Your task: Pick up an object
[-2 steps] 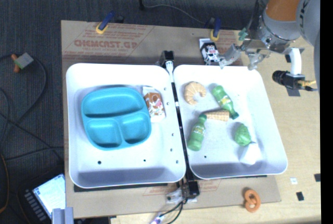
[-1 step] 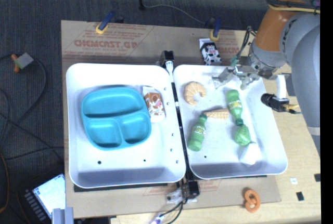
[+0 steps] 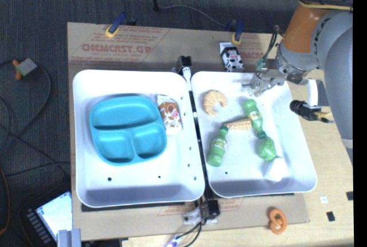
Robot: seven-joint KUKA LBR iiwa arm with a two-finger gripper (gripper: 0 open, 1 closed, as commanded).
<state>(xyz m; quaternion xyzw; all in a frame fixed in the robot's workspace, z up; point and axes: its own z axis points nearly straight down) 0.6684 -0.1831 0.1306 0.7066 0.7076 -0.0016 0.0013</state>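
Observation:
My gripper (image 3: 259, 84) hangs over the far right corner of the right bin (image 3: 298, 183), just above and right of a green bottle (image 3: 252, 113). Nothing shows in its grasp. A tan croissant-shaped pastry (image 3: 215, 101) lies at the bin's far left. A second green bottle (image 3: 218, 147) lies tilted near the bin's middle, with a tan stick-like piece (image 3: 238, 124) between the two bottles. A green round object (image 3: 266, 149) and a white object (image 3: 276, 169) rest toward the near right.
The left bin (image 3: 86, 183) holds a blue divided tray (image 3: 127, 127) and a small brown-and-white packet (image 3: 170, 114) beside it. A small cow-patterned figure (image 3: 231, 57) stands behind the bins. An orange ring (image 3: 278, 219) lies on the bench in front.

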